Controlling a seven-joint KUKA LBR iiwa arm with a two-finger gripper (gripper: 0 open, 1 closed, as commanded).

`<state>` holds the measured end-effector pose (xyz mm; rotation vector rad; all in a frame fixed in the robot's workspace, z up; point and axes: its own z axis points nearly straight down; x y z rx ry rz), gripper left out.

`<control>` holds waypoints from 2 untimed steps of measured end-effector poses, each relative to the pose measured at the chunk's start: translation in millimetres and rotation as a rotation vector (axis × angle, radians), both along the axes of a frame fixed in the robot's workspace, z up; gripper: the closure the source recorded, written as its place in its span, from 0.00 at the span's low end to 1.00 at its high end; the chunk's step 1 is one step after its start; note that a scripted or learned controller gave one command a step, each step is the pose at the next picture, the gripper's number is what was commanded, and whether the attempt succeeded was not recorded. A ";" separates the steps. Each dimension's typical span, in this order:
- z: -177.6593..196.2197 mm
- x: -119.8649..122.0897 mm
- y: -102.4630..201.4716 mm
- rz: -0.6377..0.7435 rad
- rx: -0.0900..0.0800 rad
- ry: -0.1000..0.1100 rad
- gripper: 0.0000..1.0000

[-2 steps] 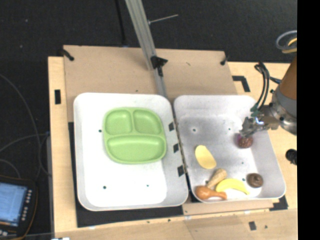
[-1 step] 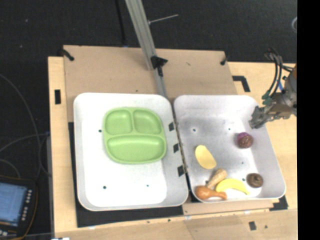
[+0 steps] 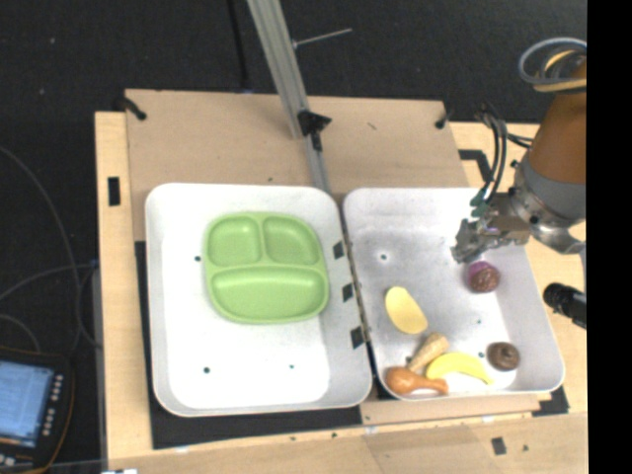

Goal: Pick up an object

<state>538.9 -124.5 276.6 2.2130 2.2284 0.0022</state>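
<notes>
Clutter in the right bin [image 3: 415, 210], lower right of frame, crowds a purple object [image 3: 483, 277] just below the end effector [image 3: 472, 245], grip state unreadable, green divided plate [image 3: 267, 268] left.

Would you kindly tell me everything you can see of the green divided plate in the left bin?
The green divided plate is pale green, looks like smooth plastic, and has rounded corners. Raised ridges split it into three compartments: two smaller ones along its far side and one long one along its near side. All three look bare. It lies flat and upright on the floor of the left bin, toward the far half, with only the bin under it and nothing else touching it.
</notes>
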 end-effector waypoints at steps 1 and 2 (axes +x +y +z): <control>-11.5 6.1 44.4 -0.004 0.000 0.000 1.00; -24.3 9.7 97.6 0.000 0.001 0.001 1.00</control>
